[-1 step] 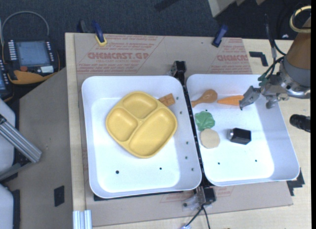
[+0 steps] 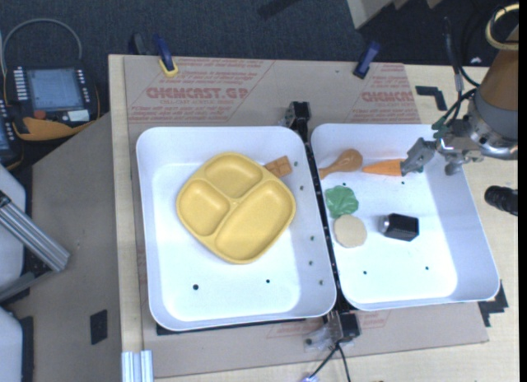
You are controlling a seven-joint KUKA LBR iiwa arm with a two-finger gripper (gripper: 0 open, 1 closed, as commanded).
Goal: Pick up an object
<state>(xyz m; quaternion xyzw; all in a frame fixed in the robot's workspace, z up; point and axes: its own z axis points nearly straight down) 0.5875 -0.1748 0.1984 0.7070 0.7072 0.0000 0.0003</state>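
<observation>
My pincer [image 2: 430,156] hangs over the right bin's [image 2: 461,281] far edge, beside the orange carrot [image 2: 382,169], my likeliest pick; I cannot tell its spread. The divided yellow plate [image 2: 236,206] fills the left bin [image 2: 165,273].

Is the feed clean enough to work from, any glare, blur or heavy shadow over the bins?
Camera view: lighting is even and soft; the yellow divided plate casts only a faint shadow in the left bin; mild sheen on the right bin, no blown-out glare; the gripper by the carrot looks slightly soft; the black block reads sharp.
</observation>
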